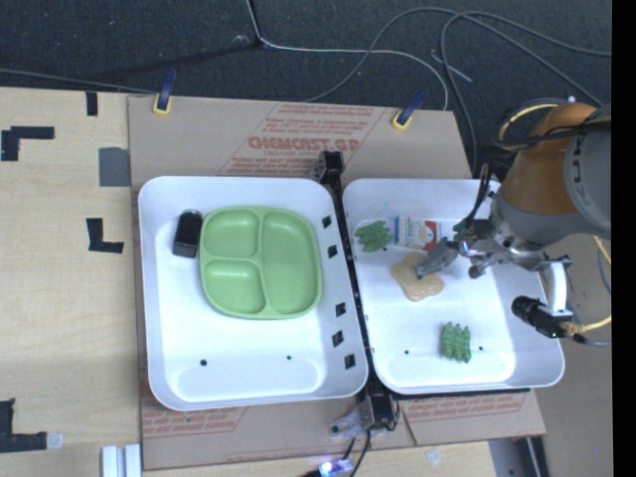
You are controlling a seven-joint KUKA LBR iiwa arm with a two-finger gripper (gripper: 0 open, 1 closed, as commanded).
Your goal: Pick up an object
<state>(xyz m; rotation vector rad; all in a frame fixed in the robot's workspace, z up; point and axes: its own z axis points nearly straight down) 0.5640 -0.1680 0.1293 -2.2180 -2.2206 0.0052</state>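
Observation:
The right bin (pixel 527 366) holds a tan bread-shaped piece (pixel 417 284), a leafy green toy (pixel 374 235), a small white carton with blue and red print (pixel 412 232) and a ridged green toy (pixel 455 342). My gripper (pixel 457 263) hangs low over this bin, just right of the tan piece. It is open, and one finger (pixel 435 261) reaches to the tan piece's upper right edge. Nothing sits between the fingers.
The left bin (pixel 164 366) carries a green divided plate (pixel 261 262) and a small black block (pixel 187 234) at the plate's left. A black divider with clips (pixel 343 266) runs between the bins. The grey arm (pixel 556 207) comes in from the right, and cables lie behind the bench.

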